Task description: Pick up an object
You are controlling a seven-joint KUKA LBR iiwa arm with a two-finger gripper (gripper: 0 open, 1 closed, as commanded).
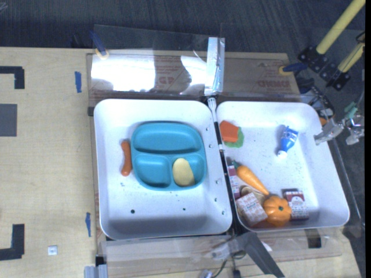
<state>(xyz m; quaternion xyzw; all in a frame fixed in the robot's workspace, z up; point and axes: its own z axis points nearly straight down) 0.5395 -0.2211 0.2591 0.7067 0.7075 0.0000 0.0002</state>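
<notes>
While the pincer [342, 129] waits at the right bin's [333, 181] right edge, I cannot tell its state. Nothing is picked yet. Next it must reach down to the carrot [253, 179] near the bin's bottom-left corner.

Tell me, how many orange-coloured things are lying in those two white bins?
4. A hot dog beside the blue tray in the left bin; in the right bin, a sponge-like block at top left, a carrot and a small pumpkin.

A blue tray [165, 149] holding a yellow piece [183, 172] is seen in the left bin [110, 155]; a carrot [251, 179] and pumpkin [276, 210] lie in the right bin [324, 172].
</notes>
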